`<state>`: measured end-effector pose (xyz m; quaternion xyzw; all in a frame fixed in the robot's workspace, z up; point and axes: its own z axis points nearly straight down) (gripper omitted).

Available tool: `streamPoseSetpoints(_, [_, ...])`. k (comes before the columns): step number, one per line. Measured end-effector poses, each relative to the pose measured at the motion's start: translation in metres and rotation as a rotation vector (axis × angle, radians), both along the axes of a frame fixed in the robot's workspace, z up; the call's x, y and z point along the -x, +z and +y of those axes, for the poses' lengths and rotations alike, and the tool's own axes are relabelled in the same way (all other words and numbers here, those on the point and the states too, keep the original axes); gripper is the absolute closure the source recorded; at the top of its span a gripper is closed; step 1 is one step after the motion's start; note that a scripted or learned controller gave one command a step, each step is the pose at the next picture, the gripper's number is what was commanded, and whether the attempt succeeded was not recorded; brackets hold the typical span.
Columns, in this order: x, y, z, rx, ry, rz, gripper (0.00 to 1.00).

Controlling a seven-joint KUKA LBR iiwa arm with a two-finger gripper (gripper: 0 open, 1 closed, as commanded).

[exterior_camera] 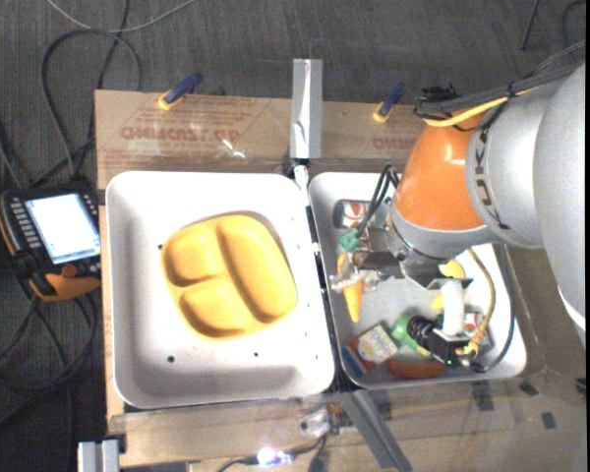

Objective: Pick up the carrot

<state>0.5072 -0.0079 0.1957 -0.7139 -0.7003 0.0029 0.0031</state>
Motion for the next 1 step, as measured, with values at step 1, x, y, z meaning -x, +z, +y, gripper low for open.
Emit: streamPoseSetpoints(1, [-0.0428, -0.0141, -0.0378, 0.003, -0.136, 0.0, 1.0])
